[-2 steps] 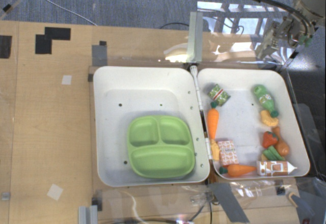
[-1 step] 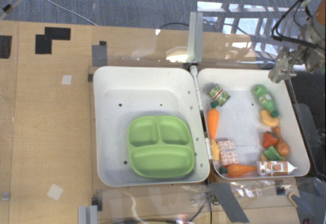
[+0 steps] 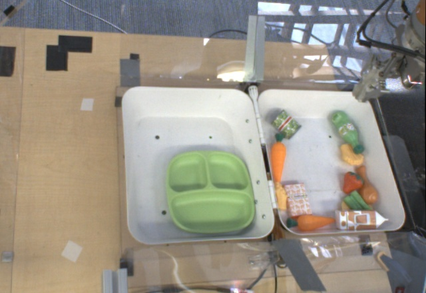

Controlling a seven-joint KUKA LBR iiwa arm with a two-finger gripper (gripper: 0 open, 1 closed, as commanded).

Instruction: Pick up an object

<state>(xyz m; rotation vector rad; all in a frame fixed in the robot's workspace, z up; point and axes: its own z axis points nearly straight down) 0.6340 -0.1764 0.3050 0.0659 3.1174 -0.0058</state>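
We judge the task barely begun: nothing is lifted. The pincer (image 3: 370,85) hangs above the far right corner of the right bin (image 3: 313,152), at its rim, clear of everything inside; nothing sits in it, and we cannot tell whether it is spread or pressed together, since it is small and partly lost against the arm. All candidate objects lie in the right bin. A green carton (image 3: 286,124) sits near the far left corner, a carrot (image 3: 277,160) lies along the left wall, and a pink snack box (image 3: 297,198) lies near the near left corner with a second carrot (image 3: 314,222) at the near wall. A green bottle (image 3: 346,128) lies toward the far right, closest to the pincer, a yellow piece (image 3: 350,154) just below it, a red pepper-like piece (image 3: 353,182) by the right wall, and a white bottle (image 3: 361,220) in the near right corner. The left bin (image 3: 153,112) carries a green divided plate (image 3: 210,191) toward its near edge. Left to do, by our read: descend, close on one object, raise it.
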